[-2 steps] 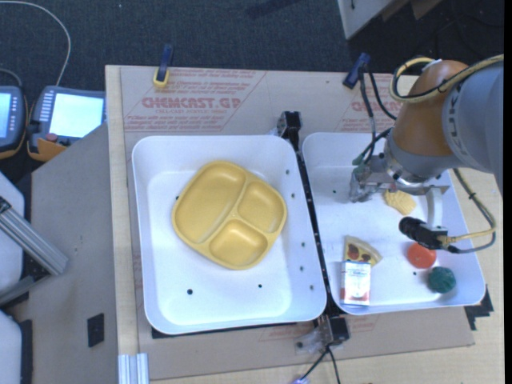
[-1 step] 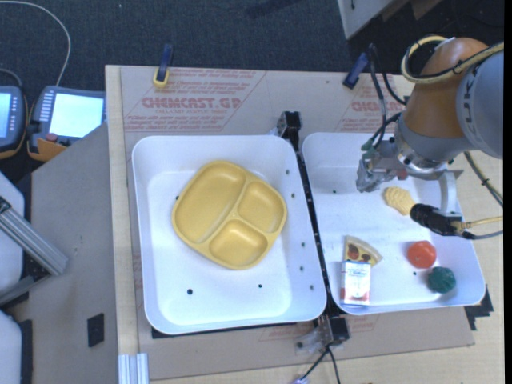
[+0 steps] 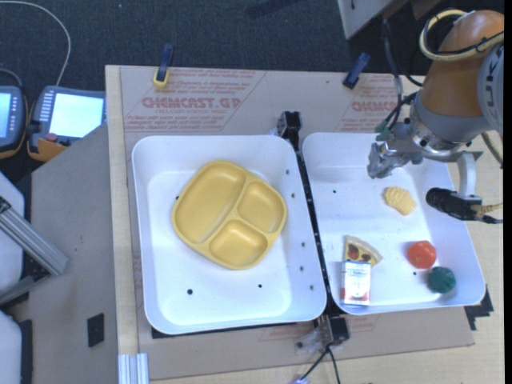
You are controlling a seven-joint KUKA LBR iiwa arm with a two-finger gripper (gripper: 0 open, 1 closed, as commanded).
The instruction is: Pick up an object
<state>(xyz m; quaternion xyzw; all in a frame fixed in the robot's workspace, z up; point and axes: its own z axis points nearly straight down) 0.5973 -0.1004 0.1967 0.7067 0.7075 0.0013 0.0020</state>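
We read red "CHEMCAST GP" print on brown protective sheet (image 3: 200, 94) behind bins, repeated partly at right; print on small carton (image 3: 357, 282) too small for us.

The grey arm with its orange band reaches in from the right, wrist bent downward, the end effector (image 3: 382, 161) pointing down.

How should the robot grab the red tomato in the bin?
Probably from straight above, fingers closing across the red tomato's round middle. It sits apart from the green ball and the pizza slice, so there looks to be room on either side.
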